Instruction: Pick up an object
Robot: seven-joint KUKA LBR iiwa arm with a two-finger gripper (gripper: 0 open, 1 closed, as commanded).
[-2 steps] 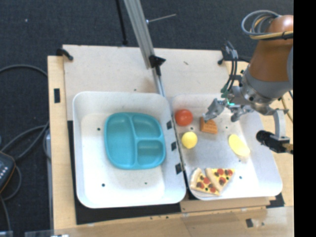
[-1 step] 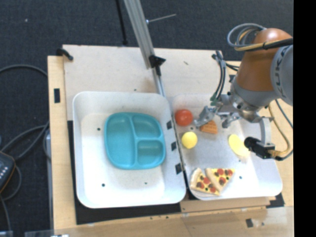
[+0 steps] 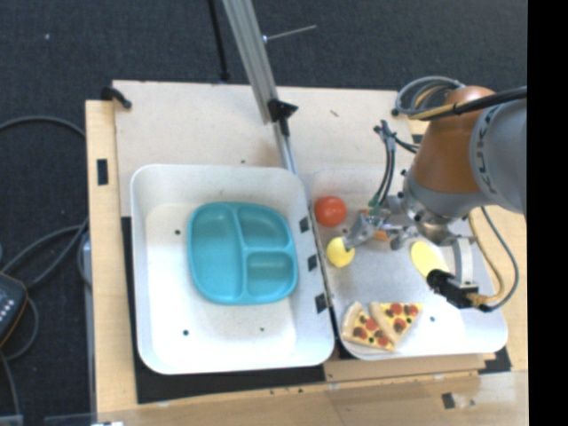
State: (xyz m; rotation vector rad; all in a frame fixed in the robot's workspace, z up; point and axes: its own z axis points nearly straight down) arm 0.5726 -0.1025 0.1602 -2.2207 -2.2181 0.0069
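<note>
In the right bin, a red ball lies at the far left and a small yellow lemon-like fruit sits just below it. A yellow oblong piece rests further right, and a toy pizza slice lies at the near edge. My gripper is low over the bin, just right of the yellow fruit and below-right of the red ball. A small orange thing shows right beside the gripper; whether it is held is unclear.
The left bin holds a teal divided plate. A slanted metal pole rises behind the bins. The grey and orange arm with its cables hangs over the right bin's far right part.
</note>
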